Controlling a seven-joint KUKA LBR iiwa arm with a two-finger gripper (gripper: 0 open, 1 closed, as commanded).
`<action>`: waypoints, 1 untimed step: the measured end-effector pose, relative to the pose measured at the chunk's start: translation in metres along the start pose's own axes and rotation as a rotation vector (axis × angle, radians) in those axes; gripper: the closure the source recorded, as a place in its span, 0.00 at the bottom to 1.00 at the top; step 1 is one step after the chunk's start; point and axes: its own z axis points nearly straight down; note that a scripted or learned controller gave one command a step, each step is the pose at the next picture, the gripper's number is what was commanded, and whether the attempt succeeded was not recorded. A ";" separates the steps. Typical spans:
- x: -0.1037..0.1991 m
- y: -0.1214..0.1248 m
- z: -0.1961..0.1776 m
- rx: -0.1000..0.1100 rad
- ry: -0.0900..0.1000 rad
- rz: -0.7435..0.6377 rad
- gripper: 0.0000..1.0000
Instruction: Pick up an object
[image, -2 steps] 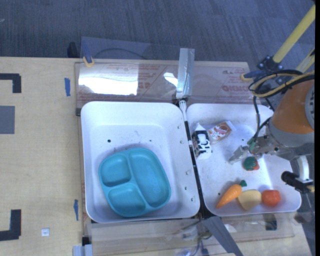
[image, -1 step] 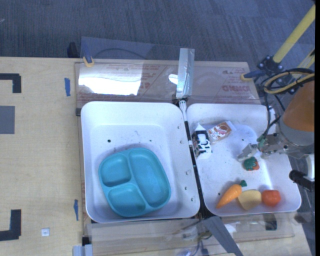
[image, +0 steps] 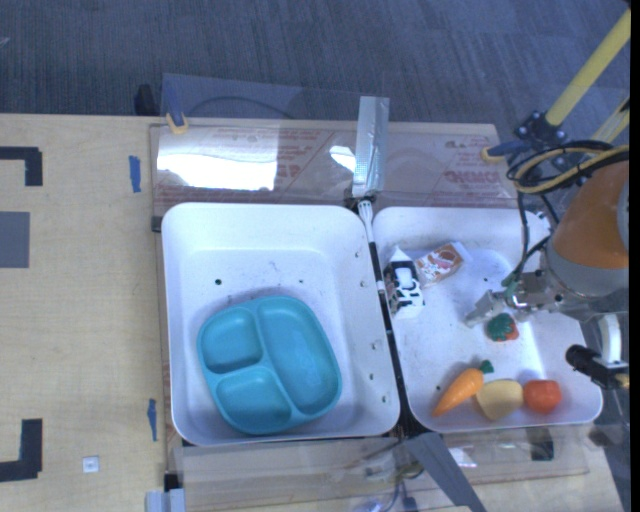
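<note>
My gripper (image: 503, 303) is low in the right bin (image: 470, 225), near its right side, with the orange-banded arm above it at the frame's right. A small red and green toy (image: 501, 327) lies right beneath the gripper tip, partly covered by it. Along the bin's front edge sit an orange carrot (image: 459, 389), a pale yellow piece (image: 500, 398) and a red tomato (image: 543, 396). A white and orange packet (image: 440, 262) and a black and white item (image: 403, 287) lie at the bin's back left.
The left bin (image: 200, 240) holds a blue divided plate (image: 268, 363). A divider wall (image: 385, 330) separates the two bins. Yellow and black cables (image: 545, 165) hang at the back right above the arm.
</note>
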 end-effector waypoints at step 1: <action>-0.001 0.002 -0.012 -0.006 -0.003 -0.001 1.00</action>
